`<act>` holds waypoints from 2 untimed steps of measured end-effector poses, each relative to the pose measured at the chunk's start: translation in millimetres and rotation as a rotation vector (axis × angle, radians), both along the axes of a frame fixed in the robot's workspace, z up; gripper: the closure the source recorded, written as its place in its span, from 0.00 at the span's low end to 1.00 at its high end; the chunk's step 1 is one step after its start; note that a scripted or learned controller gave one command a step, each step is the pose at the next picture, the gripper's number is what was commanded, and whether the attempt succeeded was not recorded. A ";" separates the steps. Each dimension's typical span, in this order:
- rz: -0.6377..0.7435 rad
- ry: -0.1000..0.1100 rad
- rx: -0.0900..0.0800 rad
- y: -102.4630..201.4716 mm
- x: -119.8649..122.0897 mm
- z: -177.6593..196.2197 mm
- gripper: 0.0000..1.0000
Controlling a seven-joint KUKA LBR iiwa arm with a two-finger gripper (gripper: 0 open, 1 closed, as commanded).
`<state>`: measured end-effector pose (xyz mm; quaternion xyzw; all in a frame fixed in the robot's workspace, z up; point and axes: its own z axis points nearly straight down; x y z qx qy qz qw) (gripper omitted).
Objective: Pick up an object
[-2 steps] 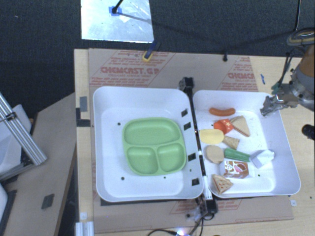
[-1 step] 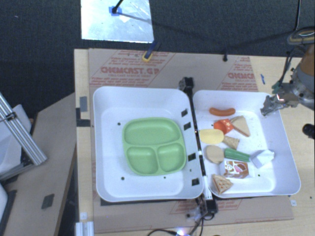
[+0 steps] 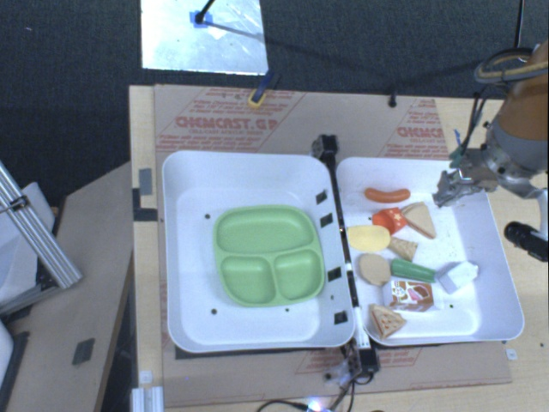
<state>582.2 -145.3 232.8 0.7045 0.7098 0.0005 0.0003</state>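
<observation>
While pincer (image 3: pixel 448 189) hovers, state unclear, smooth plastic sausage (image 3: pixel 387 195) lies beside wedge-shaped bread slice (image 3: pixel 420 220).

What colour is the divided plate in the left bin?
Light green. The divided plate shows clearly in the camera view.

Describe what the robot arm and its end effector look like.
The arm is grey with an orange band above the wrist and a cable looped over it. The end effector is a small, dark grey metal piece; finer detail is too blurred to tell.
</observation>
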 end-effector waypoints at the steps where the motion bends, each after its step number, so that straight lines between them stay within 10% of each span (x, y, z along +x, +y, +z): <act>1: 0.002 0.000 0.001 51.9 0.1 -11.1 1.00; 2: 0.002 0.000 0.001 109.1 -6.1 -0.3 1.00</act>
